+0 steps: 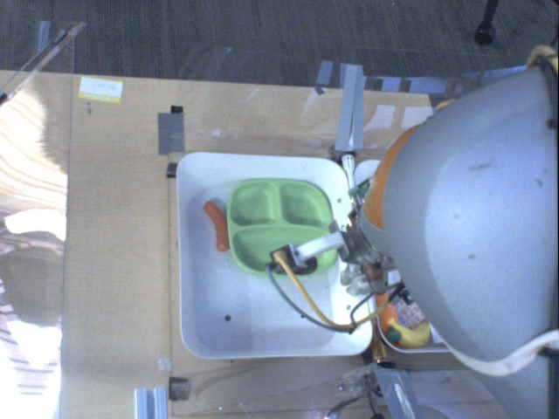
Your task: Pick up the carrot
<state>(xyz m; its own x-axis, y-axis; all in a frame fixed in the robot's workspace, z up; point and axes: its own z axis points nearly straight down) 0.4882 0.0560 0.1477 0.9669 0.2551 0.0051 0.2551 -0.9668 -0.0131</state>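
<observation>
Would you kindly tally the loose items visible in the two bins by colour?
Green: 1, the divided plate
Orange: 1, the carrot
Yellow: 1, a small item partly hidden by the arm
Total: 3 in view; the arm may hide more.

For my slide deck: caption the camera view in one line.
Carrot lies beside the green plate in the white bin, apart from the grey arm.
</observation>
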